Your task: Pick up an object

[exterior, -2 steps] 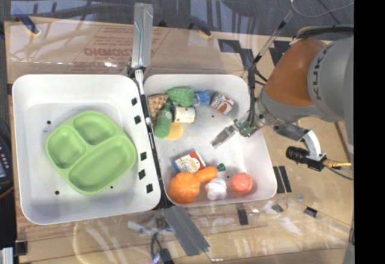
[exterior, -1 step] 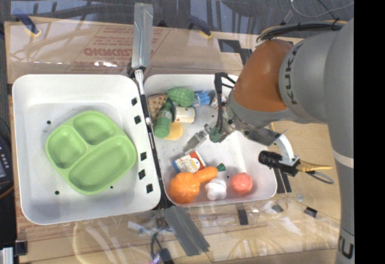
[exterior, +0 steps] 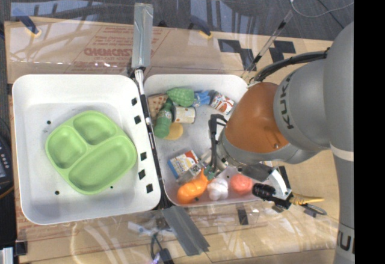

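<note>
My gripper (exterior: pixel 210 168) hangs low over the front part of the right bin (exterior: pixel 198 80), under the orange band of the arm. Its tip is just above an orange toy fruit (exterior: pixel 190 190) and right beside a small red-and-white carton (exterior: pixel 183 163). A white lump (exterior: pixel 218 188) and a pink-red lump (exterior: pixel 242 183) lie to the right of the orange fruit, against the bin's front wall. The arm hides the bin's right side. Nothing shows in the gripper's grasp.
Farther back in the right bin lie a green leafy toy (exterior: pixel 180 96), a red-white packet (exterior: pixel 223 103), a white cylinder (exterior: pixel 184 115), a green bottle shape (exterior: pixel 163 125) and a yellow piece (exterior: pixel 175 132). The left bin (exterior: pixel 36 106) holds a green divided plate (exterior: pixel 90 151).
</note>
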### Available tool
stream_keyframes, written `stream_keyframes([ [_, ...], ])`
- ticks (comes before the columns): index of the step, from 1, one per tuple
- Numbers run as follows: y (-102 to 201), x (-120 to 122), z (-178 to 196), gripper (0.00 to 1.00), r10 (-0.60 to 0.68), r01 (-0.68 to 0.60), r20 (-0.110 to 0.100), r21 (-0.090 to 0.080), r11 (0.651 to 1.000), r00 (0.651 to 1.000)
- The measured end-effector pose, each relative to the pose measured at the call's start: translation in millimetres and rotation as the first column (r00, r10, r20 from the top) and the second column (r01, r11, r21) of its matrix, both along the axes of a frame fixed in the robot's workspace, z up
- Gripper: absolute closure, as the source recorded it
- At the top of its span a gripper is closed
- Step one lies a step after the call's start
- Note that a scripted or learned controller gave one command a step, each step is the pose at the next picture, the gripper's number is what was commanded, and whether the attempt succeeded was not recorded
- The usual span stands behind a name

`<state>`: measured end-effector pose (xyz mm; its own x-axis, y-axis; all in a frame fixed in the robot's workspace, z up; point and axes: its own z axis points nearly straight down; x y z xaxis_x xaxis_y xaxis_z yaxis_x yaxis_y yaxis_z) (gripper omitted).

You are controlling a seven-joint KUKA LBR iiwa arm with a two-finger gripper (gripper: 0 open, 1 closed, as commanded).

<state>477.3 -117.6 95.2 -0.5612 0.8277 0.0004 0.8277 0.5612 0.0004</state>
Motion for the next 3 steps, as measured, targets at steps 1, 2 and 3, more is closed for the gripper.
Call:
stream_keyframes([
  [1, 21, 46, 32, 0.00, -0.062, 0.062, -0.001, 0.000, 0.998, 0.998],
  [2, 12, 42, 57, 0.00, -0.297, 0.297, 0.000, -0.001, 0.955, 0.955],
  [3, -44, -1, 47, 0.00, -0.585, 0.585, -0.005, -0.002, 0.811, 0.811],
])
